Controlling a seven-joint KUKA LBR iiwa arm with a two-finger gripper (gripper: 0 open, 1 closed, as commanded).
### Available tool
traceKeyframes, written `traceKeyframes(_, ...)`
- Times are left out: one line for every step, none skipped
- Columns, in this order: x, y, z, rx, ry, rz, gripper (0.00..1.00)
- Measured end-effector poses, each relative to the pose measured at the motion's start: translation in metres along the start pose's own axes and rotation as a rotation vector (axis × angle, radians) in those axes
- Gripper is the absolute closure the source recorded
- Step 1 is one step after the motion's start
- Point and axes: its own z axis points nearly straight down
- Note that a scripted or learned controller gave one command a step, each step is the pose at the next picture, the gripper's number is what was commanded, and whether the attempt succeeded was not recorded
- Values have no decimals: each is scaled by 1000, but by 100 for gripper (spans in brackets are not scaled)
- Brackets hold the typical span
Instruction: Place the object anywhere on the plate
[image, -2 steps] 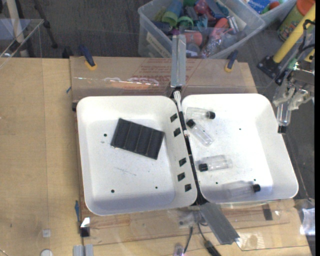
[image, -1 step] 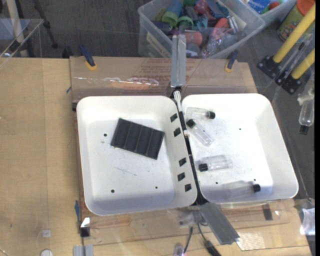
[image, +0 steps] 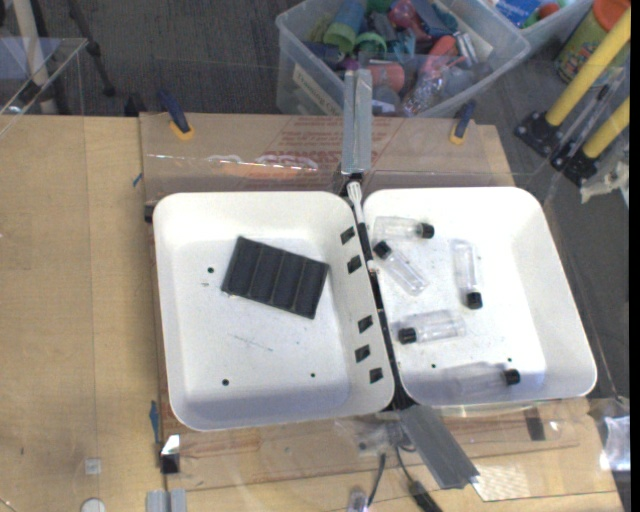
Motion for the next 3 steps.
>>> traceKeyframes(1, 1, -11, -2, -1, -3, 100)
traceKeyframes(2, 1, -10, -2, -1, -4, 0)
traceKeyframes(2, 1, -21, -4, -3, -7, 100)
